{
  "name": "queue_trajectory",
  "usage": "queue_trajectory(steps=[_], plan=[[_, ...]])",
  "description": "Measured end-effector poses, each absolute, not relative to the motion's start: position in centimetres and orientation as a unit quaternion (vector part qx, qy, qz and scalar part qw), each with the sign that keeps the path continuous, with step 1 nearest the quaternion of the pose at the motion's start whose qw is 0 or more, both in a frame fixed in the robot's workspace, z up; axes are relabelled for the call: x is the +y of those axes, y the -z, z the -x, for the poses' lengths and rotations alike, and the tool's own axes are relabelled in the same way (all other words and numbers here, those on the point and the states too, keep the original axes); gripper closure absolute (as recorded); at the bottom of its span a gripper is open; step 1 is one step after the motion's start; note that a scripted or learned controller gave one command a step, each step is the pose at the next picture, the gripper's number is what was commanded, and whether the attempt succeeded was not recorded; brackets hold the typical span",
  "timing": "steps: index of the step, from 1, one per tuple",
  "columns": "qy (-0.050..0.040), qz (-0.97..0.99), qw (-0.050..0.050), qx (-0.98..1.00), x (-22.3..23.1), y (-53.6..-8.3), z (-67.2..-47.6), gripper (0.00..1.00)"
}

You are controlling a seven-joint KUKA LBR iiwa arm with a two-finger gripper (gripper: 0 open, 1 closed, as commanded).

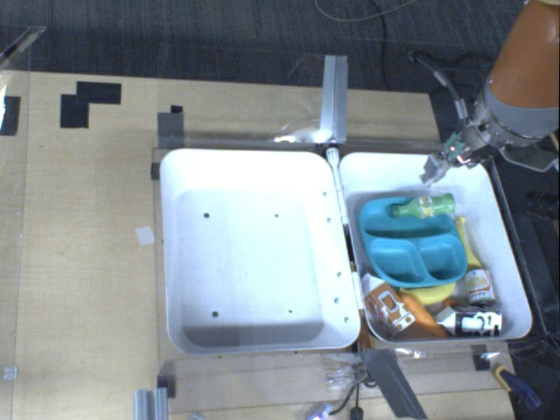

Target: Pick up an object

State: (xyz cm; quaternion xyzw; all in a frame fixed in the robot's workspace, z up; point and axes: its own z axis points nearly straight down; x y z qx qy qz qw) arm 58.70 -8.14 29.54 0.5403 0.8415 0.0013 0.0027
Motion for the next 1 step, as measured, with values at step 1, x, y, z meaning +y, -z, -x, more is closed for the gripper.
queue_trajectory(steps=[1], plan=[[-0.0016,-0.541,0.003,0.841,-8.16,-29.57,-58.71,0.00]])
